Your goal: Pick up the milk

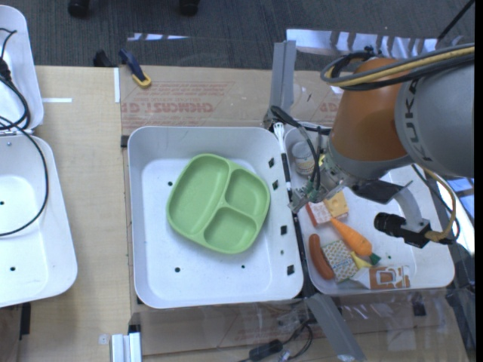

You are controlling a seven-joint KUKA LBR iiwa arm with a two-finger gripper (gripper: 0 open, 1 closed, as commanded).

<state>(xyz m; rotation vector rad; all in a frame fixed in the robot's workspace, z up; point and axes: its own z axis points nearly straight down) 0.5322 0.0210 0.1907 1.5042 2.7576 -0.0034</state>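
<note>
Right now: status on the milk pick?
Gripper low in right bin, near its left wall. Milk not identifiable. Carrot, hot dog, cheese wedge crowd that spot.

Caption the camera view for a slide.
KUKA arm reaches over right bin of toy food; green divided plate sits in left bin.

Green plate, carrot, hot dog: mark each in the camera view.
green plate [198, 179]: camera view, floor of its large compartment, left bin.
carrot [349, 236]: camera view, middle of its orange body, right bin.
hot dog [320, 257]: camera view, middle of its red length, right bin.
</note>
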